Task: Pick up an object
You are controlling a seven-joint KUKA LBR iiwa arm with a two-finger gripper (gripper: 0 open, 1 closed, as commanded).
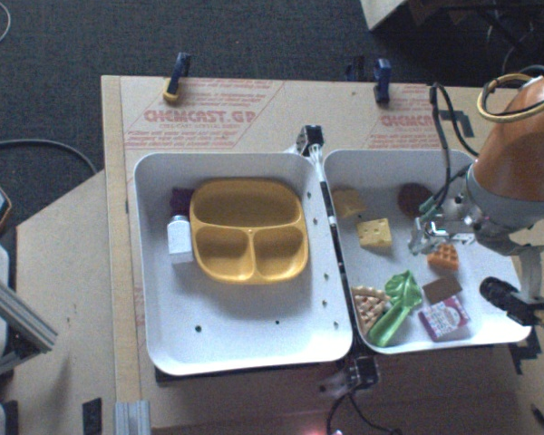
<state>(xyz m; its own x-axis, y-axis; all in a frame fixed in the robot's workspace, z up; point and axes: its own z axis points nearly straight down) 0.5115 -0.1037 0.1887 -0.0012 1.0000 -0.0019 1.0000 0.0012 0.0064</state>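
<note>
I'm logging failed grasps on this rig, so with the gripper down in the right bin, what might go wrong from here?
1. The gripper sits right beside the orange waffle piece, with the cheese wedge close by; closing may just push the waffle away.
2. The brown square and the pink packet lie just below, so a dragged waffle could shove them.

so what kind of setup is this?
Likely a lab bin-picking rig, not a kitchen: two white bins clamped to a board on dark carpet, toy food like a cheese wedge and waffle, the gripper over the right bin.
</note>
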